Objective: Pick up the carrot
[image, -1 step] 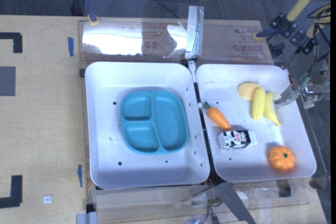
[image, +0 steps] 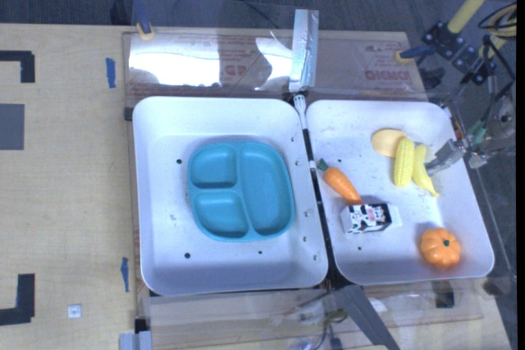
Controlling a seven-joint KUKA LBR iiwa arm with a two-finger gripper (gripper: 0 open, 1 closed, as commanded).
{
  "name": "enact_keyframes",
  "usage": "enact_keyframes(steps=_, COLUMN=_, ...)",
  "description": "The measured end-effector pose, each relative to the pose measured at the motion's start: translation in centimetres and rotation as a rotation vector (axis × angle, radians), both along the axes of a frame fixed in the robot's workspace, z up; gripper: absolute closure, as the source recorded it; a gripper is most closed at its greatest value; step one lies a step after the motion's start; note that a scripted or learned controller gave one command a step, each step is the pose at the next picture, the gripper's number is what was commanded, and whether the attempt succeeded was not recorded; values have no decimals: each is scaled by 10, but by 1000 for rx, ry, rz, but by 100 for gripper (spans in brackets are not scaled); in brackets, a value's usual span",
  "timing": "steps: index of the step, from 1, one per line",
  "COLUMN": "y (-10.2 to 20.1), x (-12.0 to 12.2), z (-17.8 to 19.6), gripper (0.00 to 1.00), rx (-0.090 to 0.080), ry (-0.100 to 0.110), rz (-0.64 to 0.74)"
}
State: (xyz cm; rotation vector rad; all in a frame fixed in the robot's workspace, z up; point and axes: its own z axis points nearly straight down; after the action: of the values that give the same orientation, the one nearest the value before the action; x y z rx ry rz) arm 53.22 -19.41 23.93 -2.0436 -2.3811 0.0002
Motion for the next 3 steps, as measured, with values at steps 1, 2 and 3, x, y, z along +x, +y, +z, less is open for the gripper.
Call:
enact_keyframes(steps=1, y=-30, x=0, z=27, gripper=0, rx=-5, ry=-7, rz=-378)
enact_keyframes(steps=2, y=14, x=111, z=-73, gripper=0, rx=-2, ry=0, rz=-143)
enact_keyframes(steps=3, y=101, x=136, z=-70, gripper=0, rx=-1, ry=-8, rz=-68)
